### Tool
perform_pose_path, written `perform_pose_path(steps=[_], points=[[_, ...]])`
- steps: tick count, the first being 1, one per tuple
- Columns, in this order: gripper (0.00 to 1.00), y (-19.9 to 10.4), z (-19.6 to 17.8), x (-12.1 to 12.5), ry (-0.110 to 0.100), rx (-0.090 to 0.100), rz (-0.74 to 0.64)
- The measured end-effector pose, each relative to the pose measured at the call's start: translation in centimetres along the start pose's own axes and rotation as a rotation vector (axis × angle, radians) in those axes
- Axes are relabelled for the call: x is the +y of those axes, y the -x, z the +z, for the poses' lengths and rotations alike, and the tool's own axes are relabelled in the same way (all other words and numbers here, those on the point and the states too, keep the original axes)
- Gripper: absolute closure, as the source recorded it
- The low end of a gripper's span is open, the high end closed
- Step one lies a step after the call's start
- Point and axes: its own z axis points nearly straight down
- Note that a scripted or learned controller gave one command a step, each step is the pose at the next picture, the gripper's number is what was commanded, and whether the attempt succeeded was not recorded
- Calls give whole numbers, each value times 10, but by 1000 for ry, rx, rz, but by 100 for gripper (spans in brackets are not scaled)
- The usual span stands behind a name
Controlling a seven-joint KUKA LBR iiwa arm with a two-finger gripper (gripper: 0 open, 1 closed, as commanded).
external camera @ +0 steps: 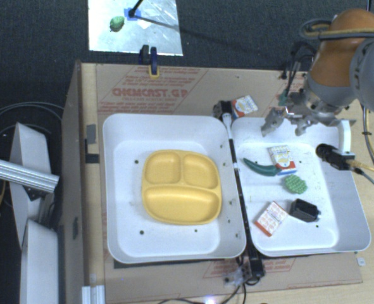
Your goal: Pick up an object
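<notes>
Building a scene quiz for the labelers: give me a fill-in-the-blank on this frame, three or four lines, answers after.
1. The yellow divided tray lies in the ____ bin.
2. The tray has ____ compartments.
3. The black block lies in the ____ bin.
4. The gripper hangs over the right bin's ____ edge.

Missing words: left; three; right; far

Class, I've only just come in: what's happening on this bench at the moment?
A grey robot arm reaches in from the right, its gripper hovering over the far edge of the right bin, its open fingers holding nothing. That bin holds a green curved tool, a small card, a green round piece, a black block and a red-and-white packet. The left bin holds a yellow divided tray.
</notes>
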Motion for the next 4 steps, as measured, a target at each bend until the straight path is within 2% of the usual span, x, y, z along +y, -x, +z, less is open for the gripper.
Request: perform_pose_path(steps=[1,2,3,4], points=[[0,34,55,-19,-2,-1,2],[0,44,106,-52,16,0,1],[0,43,114,-127,-2,0,3],[100,42,103,-126,1,0,2]])
